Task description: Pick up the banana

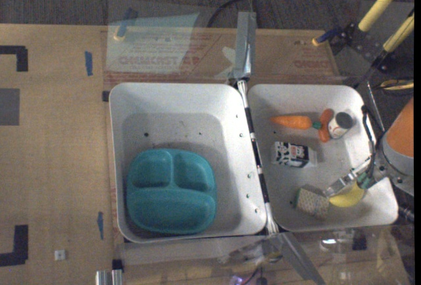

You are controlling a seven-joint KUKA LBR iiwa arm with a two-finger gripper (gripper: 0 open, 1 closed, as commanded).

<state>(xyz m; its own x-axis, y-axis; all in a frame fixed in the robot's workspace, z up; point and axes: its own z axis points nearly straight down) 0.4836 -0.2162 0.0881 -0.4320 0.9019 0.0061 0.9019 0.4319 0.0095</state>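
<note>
The banana (348,197) was small, yellow and curved, lying near the front right corner of the right bin (289,96), just right of a sponge (312,202). The gripper (346,181) sat directly over it; its finger state I cannot tell.

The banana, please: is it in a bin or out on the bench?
In a bin. The banana lies on the floor of the right bin, near its front right corner, beside the hand.

banana (349,197) | yellow, curved | lying flat | right bin, near front-right corner, just beside a sponge
</note>
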